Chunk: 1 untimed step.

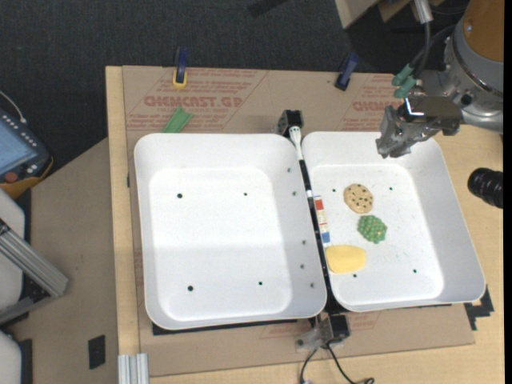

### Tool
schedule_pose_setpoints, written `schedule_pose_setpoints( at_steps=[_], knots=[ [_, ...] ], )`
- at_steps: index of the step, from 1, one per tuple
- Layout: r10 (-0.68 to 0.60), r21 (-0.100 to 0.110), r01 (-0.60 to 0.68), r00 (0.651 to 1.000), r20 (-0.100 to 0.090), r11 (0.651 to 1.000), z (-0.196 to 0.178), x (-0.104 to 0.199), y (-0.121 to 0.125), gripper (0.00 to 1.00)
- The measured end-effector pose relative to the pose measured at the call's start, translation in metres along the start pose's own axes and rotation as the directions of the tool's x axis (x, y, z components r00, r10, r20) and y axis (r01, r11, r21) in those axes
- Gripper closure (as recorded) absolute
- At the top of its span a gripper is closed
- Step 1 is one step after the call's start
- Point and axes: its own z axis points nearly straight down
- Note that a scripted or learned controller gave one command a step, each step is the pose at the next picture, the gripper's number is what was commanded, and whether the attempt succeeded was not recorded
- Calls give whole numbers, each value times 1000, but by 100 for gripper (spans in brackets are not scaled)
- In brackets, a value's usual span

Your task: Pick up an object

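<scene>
Over the far rim of the right bin (420,214) hangs the claw (394,144), near that bin's upper right corner and well apart from everything lying inside; whether it is wide or narrow cannot be told from this angle, and nothing is seen held in it. Three small things lie in a loose column in the left half of the right bin. A round tan cookie (358,198) with dark specks lies farthest up. A green lump (372,229) sits just below it and a little to the right. A yellow piece (346,258) lies lowest, near the bin's left wall. A thin pen (322,219) with red and blue marks lies along that same wall, beside the seam where the two bins meet. The left bin (216,238) shows its white floor with four dark dots. Both bins rest on a brown cardboard sheet (240,94) with red lettering, which lies on the counter (492,242). A yellow-and-blue clamp (181,69) grips the sheet's far edge at the left, and a blue clamp (347,72) grips it farther right. A green strip (178,120) lies on the cardboard just above the left bin. Black clips (290,122) sit at the seam between the bins, one at the far end and one at the near end. A black round thing (488,184) stands on the counter to the right of the right bin.
</scene>
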Motion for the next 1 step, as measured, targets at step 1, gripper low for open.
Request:
schedule_pose_setpoints(
  at_steps=[1],
  knots=[
    [8,33,-8,1000,4,999,136,-18,-7,100]
  ],
)
